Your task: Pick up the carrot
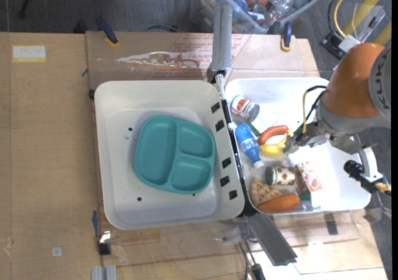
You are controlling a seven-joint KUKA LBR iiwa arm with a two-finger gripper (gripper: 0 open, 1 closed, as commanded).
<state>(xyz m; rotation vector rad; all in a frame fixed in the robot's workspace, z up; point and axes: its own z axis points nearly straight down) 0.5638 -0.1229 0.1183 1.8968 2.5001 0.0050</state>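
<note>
Carrot [281,203] lies flat at the near edge of the right bin [348,201], beside a waffle-like piece [264,191] and below a small can [283,177], so a reach must clear that clutter. From the right, the claw [292,142] hovers over a banana [272,147], well apart from the carrot; whether it is clenched or released I cannot tell. Left bin [118,148] holds a teal tray [174,154].

We cannot make out the gripper [297,140] under the arm [356,89], itself cut off at the right edge.

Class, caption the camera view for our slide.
Arm's gripper over the right bin, near a banana; carrot lies at the bin's front.
</note>
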